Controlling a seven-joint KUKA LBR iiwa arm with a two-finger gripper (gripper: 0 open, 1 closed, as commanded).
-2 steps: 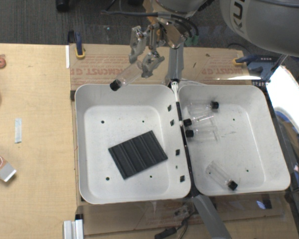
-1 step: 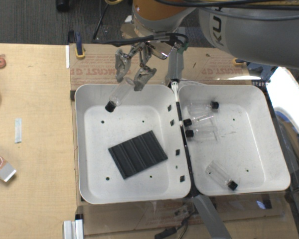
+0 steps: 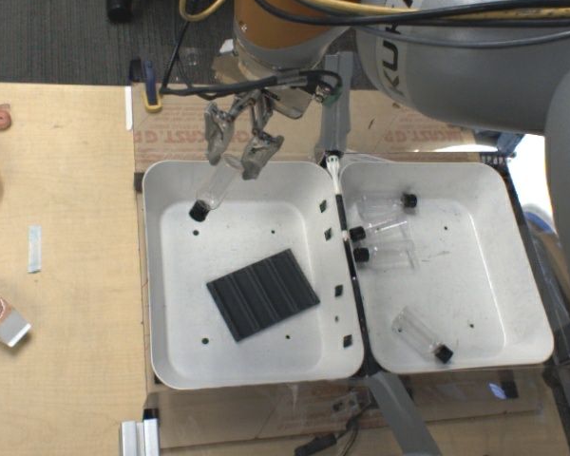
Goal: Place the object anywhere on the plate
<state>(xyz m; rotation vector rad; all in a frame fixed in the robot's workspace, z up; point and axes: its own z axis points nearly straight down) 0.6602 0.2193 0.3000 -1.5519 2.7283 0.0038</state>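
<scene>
Above the left bin [image 3: 161,255], jaws [image 3: 236,155] grasp a clear tube [image 3: 212,193]; dark plate [image 3: 263,294] nearer, tube not yet placed.

Two bins sit side by side on the bench, the left bin [image 3: 161,283] touching the right bin [image 3: 513,255] along a shared middle edge. In the left bin a ribbed plate [image 3: 263,294] lies flat near the middle, turned at an angle to the walls. Behind it, by the far left corner, a vial [image 3: 209,196] hangs tilted, its capped end down near the bin floor and its upper end between the fingers of the gripper [image 3: 237,150], which hovers over the far rim. In the right bin two vials [image 3: 385,226] lie close together near the dividing edge, and a third vial [image 3: 425,337] lies apart toward the near wall.
</scene>
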